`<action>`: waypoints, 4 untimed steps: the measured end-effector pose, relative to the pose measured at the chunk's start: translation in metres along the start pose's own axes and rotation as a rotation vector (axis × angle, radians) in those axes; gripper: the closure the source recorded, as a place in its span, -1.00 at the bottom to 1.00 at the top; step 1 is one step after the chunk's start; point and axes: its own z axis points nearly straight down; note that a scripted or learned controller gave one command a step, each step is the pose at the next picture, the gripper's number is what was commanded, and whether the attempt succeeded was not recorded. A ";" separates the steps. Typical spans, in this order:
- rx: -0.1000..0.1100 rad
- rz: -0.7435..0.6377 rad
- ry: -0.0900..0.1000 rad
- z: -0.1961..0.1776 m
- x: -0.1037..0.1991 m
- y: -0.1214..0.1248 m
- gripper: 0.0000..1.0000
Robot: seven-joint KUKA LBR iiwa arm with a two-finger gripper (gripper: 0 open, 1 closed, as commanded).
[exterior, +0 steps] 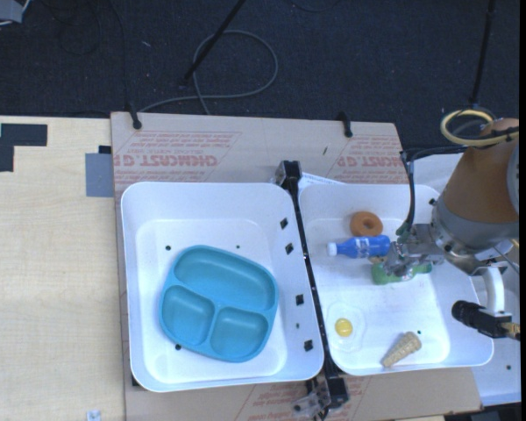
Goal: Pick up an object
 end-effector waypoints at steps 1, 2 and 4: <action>0.000 0.004 0.000 -0.052 -0.007 -0.008 1.00; -0.002 0.000 -0.001 -0.104 -0.008 -0.008 1.00; 0.005 -0.003 0.002 -0.104 0.093 -0.011 1.00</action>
